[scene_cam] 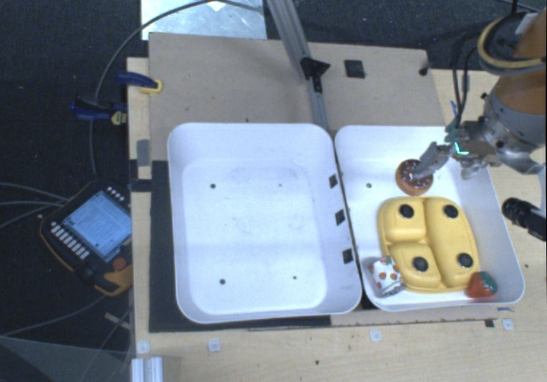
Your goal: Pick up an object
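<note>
In the right bin (359,158) a brown, donut-shaped object (414,178) lies near the back. My gripper (434,160) reaches in from the right, and its tip sits right over the donut's upper right edge. In front of the donut lies a large yellow moulded piece (427,243) with dark round spots. A small white and orange object (385,276) rests at that piece's front left corner. At its front right corner there is a red strawberry (481,285).
The left bin (184,201) stands beside the right one, sharing a middle wall with black clips (339,216). A metal pole (291,21) slants over the back of the bench. A teach pendant (92,231) lies on the floor to the left.
</note>
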Robot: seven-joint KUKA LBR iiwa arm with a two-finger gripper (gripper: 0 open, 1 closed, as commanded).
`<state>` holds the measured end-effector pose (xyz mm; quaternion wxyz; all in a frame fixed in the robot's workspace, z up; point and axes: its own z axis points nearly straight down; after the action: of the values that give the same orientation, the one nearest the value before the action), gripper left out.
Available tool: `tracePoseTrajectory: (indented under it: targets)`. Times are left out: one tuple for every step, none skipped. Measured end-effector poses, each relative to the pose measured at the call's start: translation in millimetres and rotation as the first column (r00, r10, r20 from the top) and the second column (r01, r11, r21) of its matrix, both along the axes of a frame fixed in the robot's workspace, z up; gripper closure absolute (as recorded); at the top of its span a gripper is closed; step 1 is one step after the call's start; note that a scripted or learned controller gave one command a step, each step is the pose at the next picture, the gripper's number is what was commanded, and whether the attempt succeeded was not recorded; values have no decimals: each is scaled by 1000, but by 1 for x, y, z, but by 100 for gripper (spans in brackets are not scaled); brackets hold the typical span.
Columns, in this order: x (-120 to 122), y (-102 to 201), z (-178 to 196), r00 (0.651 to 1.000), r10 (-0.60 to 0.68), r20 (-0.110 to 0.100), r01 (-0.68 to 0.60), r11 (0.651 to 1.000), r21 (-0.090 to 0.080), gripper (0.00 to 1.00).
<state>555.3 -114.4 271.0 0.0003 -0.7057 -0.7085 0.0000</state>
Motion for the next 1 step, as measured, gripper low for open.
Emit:
tracePoseTrajectory:
  targets:
    - [0,0,1,1000,0,2,0,1000,0,0]
